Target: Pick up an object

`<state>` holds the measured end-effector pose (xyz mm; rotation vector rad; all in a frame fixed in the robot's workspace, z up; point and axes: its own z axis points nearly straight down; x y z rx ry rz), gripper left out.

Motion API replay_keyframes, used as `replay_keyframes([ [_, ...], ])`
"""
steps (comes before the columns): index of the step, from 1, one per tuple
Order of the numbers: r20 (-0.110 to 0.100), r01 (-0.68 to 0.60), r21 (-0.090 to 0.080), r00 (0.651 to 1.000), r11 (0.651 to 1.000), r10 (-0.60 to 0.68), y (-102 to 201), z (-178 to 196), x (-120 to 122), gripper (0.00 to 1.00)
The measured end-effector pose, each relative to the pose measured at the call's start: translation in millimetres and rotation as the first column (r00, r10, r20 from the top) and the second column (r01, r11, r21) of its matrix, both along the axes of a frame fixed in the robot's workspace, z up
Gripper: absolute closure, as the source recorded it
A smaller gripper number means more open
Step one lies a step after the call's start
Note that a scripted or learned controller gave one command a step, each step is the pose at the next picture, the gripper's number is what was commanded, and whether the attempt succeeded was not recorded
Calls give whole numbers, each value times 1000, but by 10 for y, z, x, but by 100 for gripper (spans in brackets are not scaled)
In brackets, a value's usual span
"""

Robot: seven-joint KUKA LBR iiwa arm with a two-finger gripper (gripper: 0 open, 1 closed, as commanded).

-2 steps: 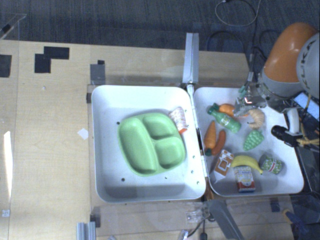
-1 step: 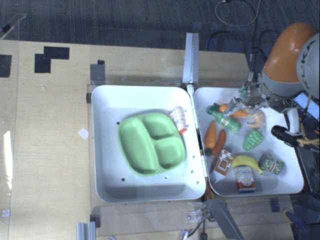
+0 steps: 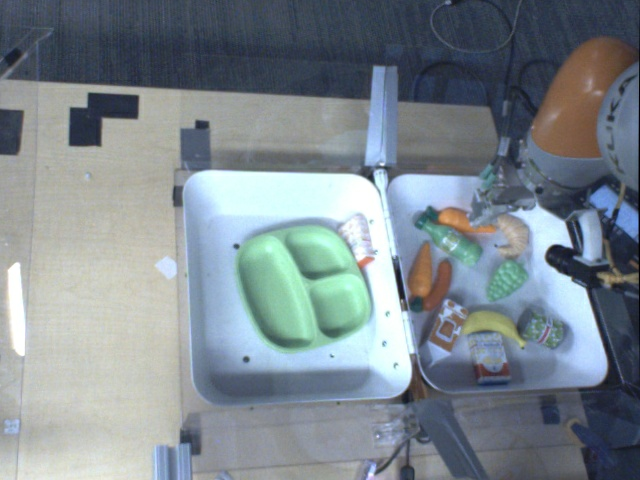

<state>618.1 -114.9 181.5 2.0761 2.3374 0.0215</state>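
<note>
My gripper (image 3: 493, 204) hangs over the far part of the right bin (image 3: 590, 368), just above an orange carrot piece (image 3: 458, 219) and beside a tan bread roll (image 3: 513, 234). A green bottle (image 3: 448, 241) lies slanted just left of and below it. Nothing is visibly held. Nearer the front lie a bumpy green fruit (image 3: 507, 279), two orange carrots (image 3: 421, 271) side by side, a banana (image 3: 493, 324), a small carton (image 3: 447, 325), a red-and-white box (image 3: 488, 357) and a green can (image 3: 543, 330).
The left bin (image 3: 215, 368) holds a green divided plate (image 3: 300, 286) and a small red-and-white packet (image 3: 357, 237) near its right wall. A metal divider post (image 3: 379, 118) stands between the bins at the back. Black marks lie on the bench at far left.
</note>
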Motion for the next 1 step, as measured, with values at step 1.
replay_keyframes([
  [1,-16,245,2,969,970,-245,904,37,-177,100],
])
